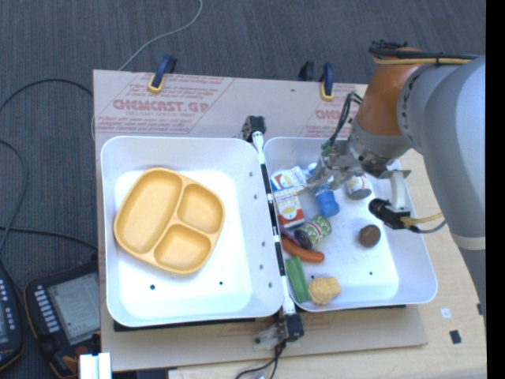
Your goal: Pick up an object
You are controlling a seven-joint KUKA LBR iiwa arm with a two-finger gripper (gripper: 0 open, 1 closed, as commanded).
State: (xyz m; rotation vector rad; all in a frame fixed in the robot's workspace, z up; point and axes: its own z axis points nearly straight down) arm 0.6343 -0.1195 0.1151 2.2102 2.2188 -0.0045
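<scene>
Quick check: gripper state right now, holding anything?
Gripper: cannot be told; it hangs low over the right bin, near the blue cup.

Dark grey carpet is spreading beneath my bench, black cables are trailing across it, and a handheld control pendant is lying at lower left.

Robotics laboratory test station. Evidence: grey carpet floor with loose cables; board clamped to the bench by blue clamps; two white bins; industrial arm; handheld control pendant lying at lower left.
</scene>
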